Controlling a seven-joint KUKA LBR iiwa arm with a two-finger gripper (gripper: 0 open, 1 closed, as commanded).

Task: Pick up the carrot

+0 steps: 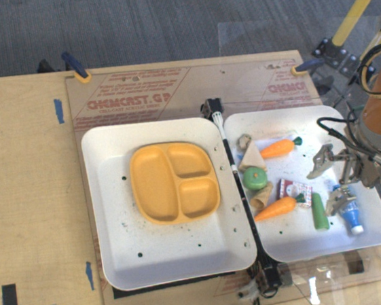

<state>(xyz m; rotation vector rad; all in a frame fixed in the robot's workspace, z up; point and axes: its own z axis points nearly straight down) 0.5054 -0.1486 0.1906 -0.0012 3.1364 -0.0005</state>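
Because the gripper [336, 169] hangs low over the right bin [380, 229] at its right side, fingers apart with nothing between them, both carrots lie to its left in the camera view. The lower carrot [276, 208] lies near the bin's middle, just left of a green stick [319, 211], its long axis nearly across the view, slightly tilted. The upper carrot [277, 149] sits farther back, lying much the same way. Either looks about equally reachable.

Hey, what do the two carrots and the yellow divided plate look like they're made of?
The upper carrot and lower carrot look like molded toy plastic: uniform orange, smooth surface, green caps. The yellow divided plate also seems plastic, matte with soft rounded compartment edges. Resolution leaves the exact finish uncertain.
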